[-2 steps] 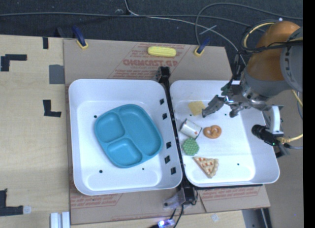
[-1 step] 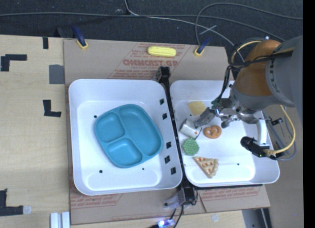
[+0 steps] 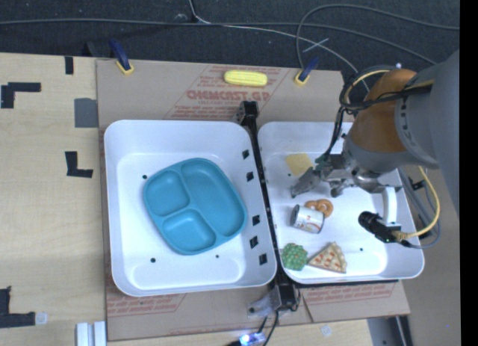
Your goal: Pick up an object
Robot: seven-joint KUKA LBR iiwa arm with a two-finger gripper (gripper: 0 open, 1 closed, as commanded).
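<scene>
Broccoli [image 3: 294,255] and pizza slice [image 3: 328,258] lie at the right bin's [image 3: 399,266] near edge; my gripper [image 3: 312,181] hovers open above the can [image 3: 307,219].

Robotics lab bench [image 3: 45,187], two white bins [image 3: 119,150] clamped on cardboard [image 3: 209,94], cables [image 3: 224,27] trailing over dark carpet at the far edge, tape marks on the wood

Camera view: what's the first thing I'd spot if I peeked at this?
The big blue tray lying in the left bin jumps out first. Next, the grey arm with its orange band reaches into the right bin, gripper low near a yellow piece. Small toys sit in that bin: a can, broccoli and a pizza slice.
</scene>
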